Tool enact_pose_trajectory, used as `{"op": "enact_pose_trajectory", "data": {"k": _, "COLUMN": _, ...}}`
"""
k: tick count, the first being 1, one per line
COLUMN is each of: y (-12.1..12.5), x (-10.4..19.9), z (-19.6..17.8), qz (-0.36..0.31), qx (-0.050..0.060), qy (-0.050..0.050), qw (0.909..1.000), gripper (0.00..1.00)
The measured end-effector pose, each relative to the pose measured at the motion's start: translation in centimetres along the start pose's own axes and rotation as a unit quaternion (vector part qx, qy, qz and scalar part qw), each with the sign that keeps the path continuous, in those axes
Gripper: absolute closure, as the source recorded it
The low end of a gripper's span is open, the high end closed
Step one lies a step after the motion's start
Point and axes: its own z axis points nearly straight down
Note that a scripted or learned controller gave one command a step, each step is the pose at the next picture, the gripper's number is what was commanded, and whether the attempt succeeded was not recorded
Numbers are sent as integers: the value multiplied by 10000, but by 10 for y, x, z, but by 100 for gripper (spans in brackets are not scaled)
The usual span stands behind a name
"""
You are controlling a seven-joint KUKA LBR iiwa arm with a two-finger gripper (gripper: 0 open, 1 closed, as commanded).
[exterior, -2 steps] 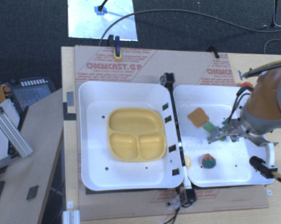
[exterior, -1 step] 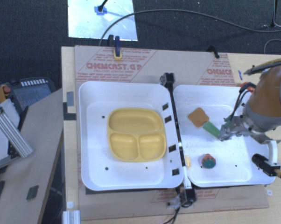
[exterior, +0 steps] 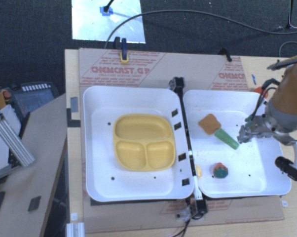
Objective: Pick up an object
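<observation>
Right bin point(exterior: 267, 184): green-handled brush with tan head point(exterior: 218, 130), lying just left of gripper point(exterior: 243, 136), handle end almost touching. Finger opening: cannot tell. Small multicoloured object point(exterior: 220, 170) nearer front. Left bin: yellow tray point(exterior: 141, 142).

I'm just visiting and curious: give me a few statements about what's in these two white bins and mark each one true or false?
1. The yellow divided tray lies in the left bin. True.
2. The tray has five compartments. False: three show.
3. The green-handled tool with a tan head lies in the right bin. True.
4. The small colourful object sits on the yellow tray. False: it lies in the right bin, near its front.
5. The gripper hangs over the left bin. False: it is over the right bin, beside the green handle's end.
</observation>
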Motion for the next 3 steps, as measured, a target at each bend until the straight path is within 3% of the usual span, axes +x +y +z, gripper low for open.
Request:
{"op": "enact_pose_trajectory", "data": {"k": 1, "y": 3, "x": -11, "z": -51, "qz": 2, "qx": -7, "qy": -6, "qw": 10000, "gripper": 100}}
{"op": "enact_pose_trajectory", "data": {"k": 2, "y": 4, "x": -12, "z": -78, "qz": -1, "qx": 4, "qy": 0, "qw": 10000, "gripper": 100}}
{"op": "enact_pose_trajectory", "data": {"k": 3, "y": -12, "x": 41, "z": -80, "qz": -26, "qx": 20, "qy": 18, "qw": 10000, "gripper": 100}}
